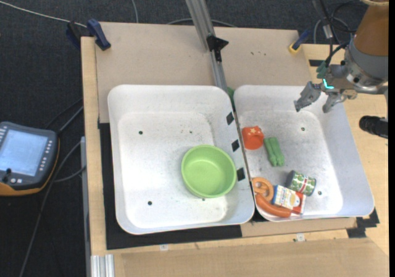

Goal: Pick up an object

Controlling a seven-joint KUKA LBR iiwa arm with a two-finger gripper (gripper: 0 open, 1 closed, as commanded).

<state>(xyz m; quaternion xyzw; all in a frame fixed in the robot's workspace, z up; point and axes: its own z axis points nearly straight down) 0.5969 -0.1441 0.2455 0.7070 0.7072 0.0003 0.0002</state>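
bench (154, 53): tan board bearing two shallow white bins side by side.
left bin (133, 115): holds a green bowl (208, 171), upright, toward its near right corner.
right bin (345, 165): holds the small items, all in its left and near part.
arm (373, 35): orange band above a grey wrist, reaching in from the right over the right bin's far right corner.
gripper (319, 98): two fingers spread wide, nothing between them; well apart from every item.
orange-and-white packet (278, 198): near left corner of the right bin (details too small to tell).
green oblong piece (274, 151): just right of the orange cup.
orange cup (252, 137): by the divider.
small green can (301, 182): on its side, touching the packet.
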